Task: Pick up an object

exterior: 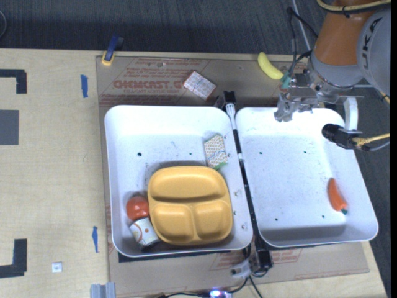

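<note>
While the grey arm with its orange band point(347, 27) reaches in from the right of the camera view, the two-finger metal gripper point(290, 112) hangs over the far rim of the right-hand shallow white bin point(298, 228); whether anything sits between the jaws, or how far they stand apart, cannot be told from this angle. Well apart from the gripper, toward the near right wall of that same bin, lies a small orange carrot-shaped toy point(337, 195) with a green tip. Just beyond the gripper, outside the bin on the brown cardboard sheet point(149, 82), lies a yellow banana-shaped toy point(269, 66). To the gripper's left stands the left-hand shallow white bin point(121, 141), which holds a large yellow moulded plastic tray with three compartments point(189, 203). Touching that tray's near left side are a round red ball-like object point(137, 207) and a small white cylinder with orange markings point(143, 231). A small patterned packet point(216, 150) rests against the wall between the two bins, nearer the gripper than the tray. A flat printed card point(199, 85) lies on the cardboard beyond the left bin.
</note>
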Robot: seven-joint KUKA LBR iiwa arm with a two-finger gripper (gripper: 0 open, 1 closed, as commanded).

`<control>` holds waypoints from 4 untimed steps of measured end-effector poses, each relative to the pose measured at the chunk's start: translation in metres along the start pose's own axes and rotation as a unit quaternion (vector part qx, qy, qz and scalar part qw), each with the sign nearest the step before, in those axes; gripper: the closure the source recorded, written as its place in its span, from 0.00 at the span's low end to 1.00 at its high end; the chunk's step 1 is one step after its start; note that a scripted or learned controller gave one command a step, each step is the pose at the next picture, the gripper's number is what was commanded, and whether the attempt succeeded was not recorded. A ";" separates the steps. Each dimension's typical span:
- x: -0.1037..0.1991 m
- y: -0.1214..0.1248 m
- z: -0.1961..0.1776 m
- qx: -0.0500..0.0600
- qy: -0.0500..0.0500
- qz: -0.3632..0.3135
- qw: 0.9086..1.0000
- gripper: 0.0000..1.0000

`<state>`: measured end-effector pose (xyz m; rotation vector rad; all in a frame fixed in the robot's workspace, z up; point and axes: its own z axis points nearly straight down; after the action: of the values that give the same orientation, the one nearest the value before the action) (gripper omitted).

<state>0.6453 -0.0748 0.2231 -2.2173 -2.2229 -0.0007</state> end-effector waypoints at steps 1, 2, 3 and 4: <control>0.083 -0.073 -0.004 0.001 0.000 0.001 1.000 1.00; 0.060 -0.148 0.039 0.000 -0.001 0.002 1.000 1.00; -0.049 -0.101 0.092 -0.001 -0.002 0.002 1.000 1.00; -0.079 -0.061 0.137 -0.003 -0.002 0.002 1.000 1.00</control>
<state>0.5840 -0.1539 0.0863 -2.2263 -2.2242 -0.0031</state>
